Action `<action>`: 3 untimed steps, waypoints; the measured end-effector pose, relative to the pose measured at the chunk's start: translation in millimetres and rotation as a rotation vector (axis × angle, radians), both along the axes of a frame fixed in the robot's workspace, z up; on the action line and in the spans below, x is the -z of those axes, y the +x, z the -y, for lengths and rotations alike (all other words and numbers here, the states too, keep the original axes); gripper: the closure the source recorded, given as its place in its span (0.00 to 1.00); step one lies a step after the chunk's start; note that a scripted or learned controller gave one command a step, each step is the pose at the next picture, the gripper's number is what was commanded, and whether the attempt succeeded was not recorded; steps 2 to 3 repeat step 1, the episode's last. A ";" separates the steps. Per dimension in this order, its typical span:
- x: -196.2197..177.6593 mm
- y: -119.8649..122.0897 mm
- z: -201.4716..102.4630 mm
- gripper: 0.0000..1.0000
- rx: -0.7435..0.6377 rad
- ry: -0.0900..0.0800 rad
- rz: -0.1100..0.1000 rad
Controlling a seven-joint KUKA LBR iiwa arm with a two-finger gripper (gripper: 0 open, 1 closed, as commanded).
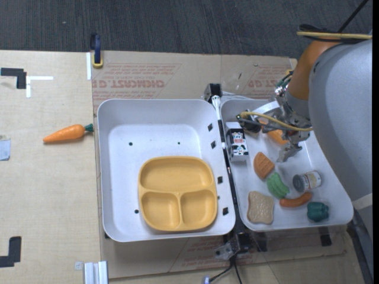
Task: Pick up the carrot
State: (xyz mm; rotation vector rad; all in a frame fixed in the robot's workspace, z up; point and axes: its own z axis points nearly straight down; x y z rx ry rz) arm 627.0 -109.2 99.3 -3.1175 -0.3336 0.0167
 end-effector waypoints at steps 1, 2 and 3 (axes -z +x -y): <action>-8.5 -0.3 0.3 1.00 -0.002 0.001 -0.003; -8.5 -0.3 0.3 1.00 -0.002 0.001 -0.003; -8.5 -0.3 0.3 1.00 -0.002 0.001 -0.003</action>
